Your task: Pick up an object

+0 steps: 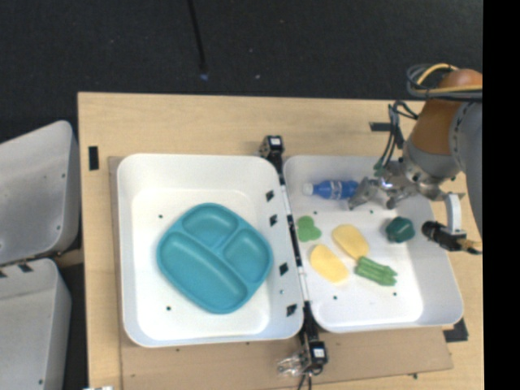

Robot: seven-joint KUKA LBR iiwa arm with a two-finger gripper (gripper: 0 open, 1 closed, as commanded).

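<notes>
Bottle, blue with a white cap, lies on its side in the upper part of the right bin, and of all the loose items it sits closest to the gripper; it is therefore the likeliest candidate for the pick, though the task names no particular object. From the gripper the bottle lies toward 9 o'clock, just beside the fingertips, with its long axis running from 9 to 3 o'clock, cap end toward the divider between the bins and base end toward the gripper. Whether the fingers touch the bottle's base cannot be told at this resolution, and the gripper's opening is likewise unreadable; nothing is visibly held between its fingers. The single arm enters from 3 o'clock, with its wrist over the bin's upper right area. Counted, the right bin holds six items: one bottle, one small green piece at 7 o'clock from the bottle, two yellow pieces near the bin's middle, one long green piece at 5 o'clock from them, and one dark teal piece at 4 o'clock from the gripper. The left bin holds one item, a blue divided plate with three compartments.
</notes>
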